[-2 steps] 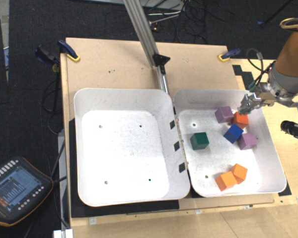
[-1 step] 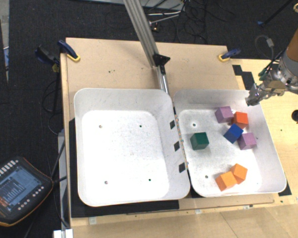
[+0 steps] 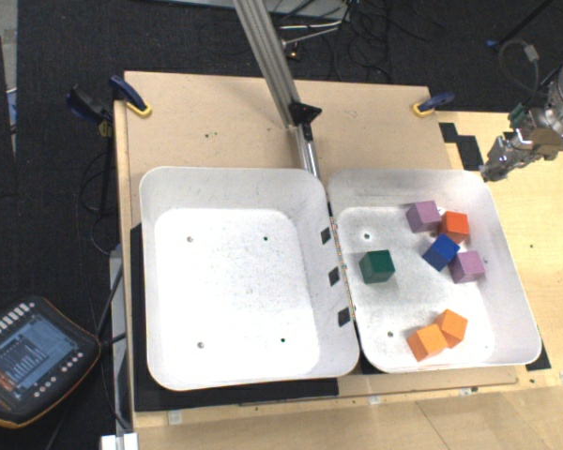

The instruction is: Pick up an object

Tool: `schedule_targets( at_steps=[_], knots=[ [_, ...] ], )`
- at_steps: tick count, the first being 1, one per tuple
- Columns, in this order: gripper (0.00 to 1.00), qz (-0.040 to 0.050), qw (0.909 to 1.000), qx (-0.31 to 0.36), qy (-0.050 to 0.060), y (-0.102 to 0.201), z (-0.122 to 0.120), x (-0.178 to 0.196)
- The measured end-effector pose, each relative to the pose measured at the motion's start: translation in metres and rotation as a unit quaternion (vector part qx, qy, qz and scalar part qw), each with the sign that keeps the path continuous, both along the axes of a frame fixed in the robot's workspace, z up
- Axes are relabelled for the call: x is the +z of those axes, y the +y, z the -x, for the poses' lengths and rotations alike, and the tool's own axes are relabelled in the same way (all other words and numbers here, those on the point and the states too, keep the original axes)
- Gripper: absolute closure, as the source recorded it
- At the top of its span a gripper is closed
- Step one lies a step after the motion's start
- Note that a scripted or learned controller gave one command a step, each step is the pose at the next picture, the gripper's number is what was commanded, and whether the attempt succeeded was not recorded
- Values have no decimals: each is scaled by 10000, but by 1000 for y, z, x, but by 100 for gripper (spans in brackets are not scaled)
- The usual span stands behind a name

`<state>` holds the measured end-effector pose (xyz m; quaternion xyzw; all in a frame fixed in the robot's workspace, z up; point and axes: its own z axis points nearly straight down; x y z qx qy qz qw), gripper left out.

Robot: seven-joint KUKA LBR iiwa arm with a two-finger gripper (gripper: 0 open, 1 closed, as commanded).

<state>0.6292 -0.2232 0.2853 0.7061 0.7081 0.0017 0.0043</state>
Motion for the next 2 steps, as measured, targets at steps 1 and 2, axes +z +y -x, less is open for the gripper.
schedule_targets(
  at_steps=[1,2],
  knots=[
    [100,-26,10000,23,49,59,11,-13],
    [100,-28,10000,25,49,119,24,-16]
  ],
)
